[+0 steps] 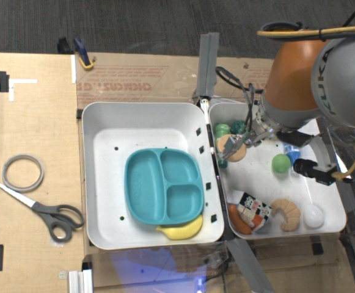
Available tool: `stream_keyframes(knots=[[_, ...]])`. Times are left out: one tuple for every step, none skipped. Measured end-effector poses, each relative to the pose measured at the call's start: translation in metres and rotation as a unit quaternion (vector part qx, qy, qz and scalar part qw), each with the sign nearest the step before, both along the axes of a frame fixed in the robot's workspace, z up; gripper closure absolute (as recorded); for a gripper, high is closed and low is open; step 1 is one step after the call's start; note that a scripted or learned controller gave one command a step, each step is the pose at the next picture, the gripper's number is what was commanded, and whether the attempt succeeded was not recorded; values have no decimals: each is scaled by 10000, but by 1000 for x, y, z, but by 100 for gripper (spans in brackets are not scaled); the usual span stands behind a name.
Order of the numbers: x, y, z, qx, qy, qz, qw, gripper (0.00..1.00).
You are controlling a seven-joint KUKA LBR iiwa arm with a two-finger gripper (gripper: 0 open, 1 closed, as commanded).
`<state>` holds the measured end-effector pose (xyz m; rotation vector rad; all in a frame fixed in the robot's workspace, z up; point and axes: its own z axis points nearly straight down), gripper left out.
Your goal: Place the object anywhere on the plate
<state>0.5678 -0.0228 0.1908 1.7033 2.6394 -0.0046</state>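
A teal divided plate lies in the left bin, with a yellow banana poking out from under its near edge. My gripper is low over the far left corner of the right bin, close to the wall between the bins. A tan, rounded object sits right at its tip, touching or nearly touching it. The wrist and the orange band hide the gripper's upper part.
The right bin also holds a green ball, a blue piece, a croissant, a white ball, a black-and-white box on an orange item, and a green thing. Scissors and a tape ring lie on the bench at left.
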Motion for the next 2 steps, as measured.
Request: stream_keyframes(knots=[[-8,60,0,9,0,835,9965,100],[-8,60,0,8,-1,835,9965,0]])
